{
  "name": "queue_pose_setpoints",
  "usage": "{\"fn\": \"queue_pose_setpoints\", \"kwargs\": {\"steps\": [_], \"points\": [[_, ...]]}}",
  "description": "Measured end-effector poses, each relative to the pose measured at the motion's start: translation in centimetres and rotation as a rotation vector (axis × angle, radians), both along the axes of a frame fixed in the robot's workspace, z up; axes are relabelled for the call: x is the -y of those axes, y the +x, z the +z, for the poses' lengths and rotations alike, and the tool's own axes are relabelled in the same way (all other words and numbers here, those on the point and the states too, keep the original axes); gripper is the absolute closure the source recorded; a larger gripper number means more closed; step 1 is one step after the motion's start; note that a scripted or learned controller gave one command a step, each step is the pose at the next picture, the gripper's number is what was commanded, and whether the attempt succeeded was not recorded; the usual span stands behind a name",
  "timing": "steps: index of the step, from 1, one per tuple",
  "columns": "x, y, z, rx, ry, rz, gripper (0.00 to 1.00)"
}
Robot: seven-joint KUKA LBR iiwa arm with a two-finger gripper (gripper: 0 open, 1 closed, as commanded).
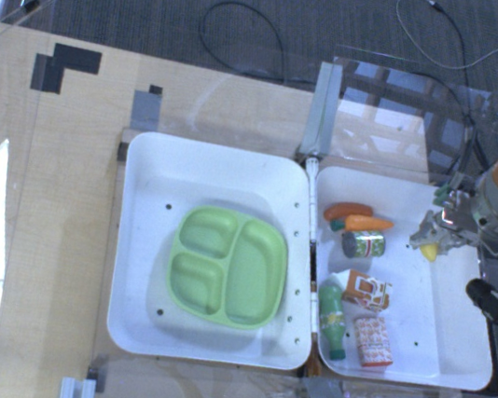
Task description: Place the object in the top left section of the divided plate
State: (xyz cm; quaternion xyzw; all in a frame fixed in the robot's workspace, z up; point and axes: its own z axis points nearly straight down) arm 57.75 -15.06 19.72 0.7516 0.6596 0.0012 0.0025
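Observation:
A light green divided plate (pixel 228 267) lies in the left white bin (pixel 141 223), with two small sections on its left and one long section on its right. The right bin (pixel 449 359) holds a red sausage (pixel 349 210), an orange carrot (pixel 368 225), a small can (pixel 362 244), an orange-and-white carton (pixel 368 291), a green bottle (pixel 333 317) and a red packet (pixel 373 343). My gripper (pixel 436 234) hangs over the right bin's upper right part, with a small yellow thing (pixel 428 251) just below its tip.
A metal divider post (pixel 319 111) stands behind the seam between the two bins. Clear plastic panels (pixel 405 115) rise behind the right bin. Black cables (pixel 247 42) lie on the dark floor behind the bench.

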Motion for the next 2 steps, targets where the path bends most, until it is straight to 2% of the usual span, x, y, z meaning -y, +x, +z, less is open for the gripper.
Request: {"fn": "queue_pose_setpoints", "kwargs": {"steps": [1, 2], "points": [[-5.8, 1.1, -4.5, -0.002, 0.003, 0.020, 1.00], [-15.1, -1.7, -1.3, -0.001, 0.002, 0.174, 1.00]]}}
